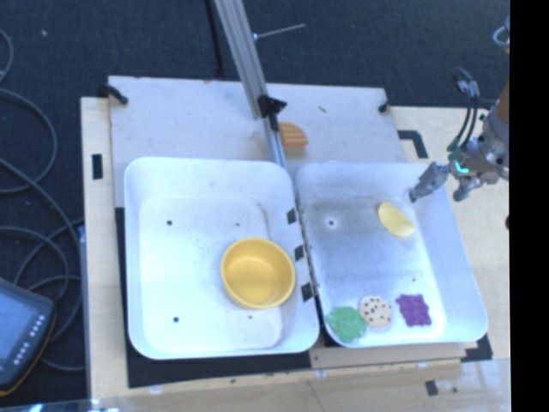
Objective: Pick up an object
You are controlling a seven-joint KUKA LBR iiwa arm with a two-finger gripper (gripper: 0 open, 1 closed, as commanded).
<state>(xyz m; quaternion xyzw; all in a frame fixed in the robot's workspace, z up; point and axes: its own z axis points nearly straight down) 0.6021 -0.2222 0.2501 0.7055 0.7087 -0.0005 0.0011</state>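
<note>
My gripper [443, 184] hangs at the right edge of the right bin [343, 247], fingers spread apart with nothing between them. A flat yellow piece [396, 219] lies in the right bin, just left of and below the fingers. Along that bin's front edge sit a green piece [346, 322], a spotted cookie [375, 312] and a purple piece [415, 310]. A yellow bowl [257, 272] stands in the left bin [171, 230] near its right side.
A metal rail [249, 67] slants from the top of the view down to the gap between the bins. An orange object [292, 136] lies on the bench behind the bins. Cables and a tablet [21, 333] lie on the floor at left.
</note>
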